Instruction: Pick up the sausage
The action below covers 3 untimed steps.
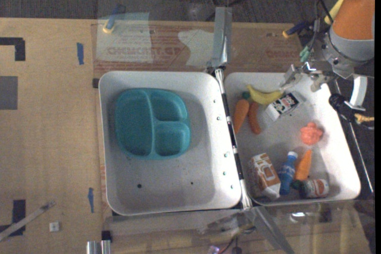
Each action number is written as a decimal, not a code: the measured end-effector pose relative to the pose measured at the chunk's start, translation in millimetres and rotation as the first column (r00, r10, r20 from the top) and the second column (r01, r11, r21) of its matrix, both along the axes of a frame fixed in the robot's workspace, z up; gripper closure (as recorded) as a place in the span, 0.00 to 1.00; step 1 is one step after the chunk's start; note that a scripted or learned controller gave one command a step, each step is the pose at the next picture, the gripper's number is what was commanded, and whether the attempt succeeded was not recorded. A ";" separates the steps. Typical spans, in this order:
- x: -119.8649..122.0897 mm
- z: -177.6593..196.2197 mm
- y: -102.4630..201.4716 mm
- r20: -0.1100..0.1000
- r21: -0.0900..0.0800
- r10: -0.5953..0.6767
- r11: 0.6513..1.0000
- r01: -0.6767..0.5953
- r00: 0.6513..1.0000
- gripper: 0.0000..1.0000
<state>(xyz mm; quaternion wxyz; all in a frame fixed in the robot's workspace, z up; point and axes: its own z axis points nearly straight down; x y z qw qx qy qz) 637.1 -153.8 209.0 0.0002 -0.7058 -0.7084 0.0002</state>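
Note:
The sausage [254,118] is a short reddish-brown link lying in the upper left part of the right bin [348,151]. It rests right beside an orange carrot [240,115] with a green top. My gripper [303,79] hangs over the bin's far edge, up and to the right of the sausage and well apart from it. Its fingers stand open with nothing between them. The grey arm with its orange band [355,21] comes in from the upper right.
A banana [265,94] and a small milk carton [282,105] lie between gripper and sausage. A pink toy [311,134], a carton [264,172], a blue bottle [288,171], a second carrot [303,165] and a can [315,187] fill the near part. The left bin [119,187] holds a teal divided plate [152,122].

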 end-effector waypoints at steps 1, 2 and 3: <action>32.0 -94.2 61.0 0.009 -0.003 0.135 0.991 -0.135 0.991 0.00; -26.2 -120.3 46.4 0.008 -0.004 0.223 0.975 -0.223 0.975 0.00; -54.5 -119.8 54.2 0.009 -0.003 0.279 0.960 -0.279 0.960 0.00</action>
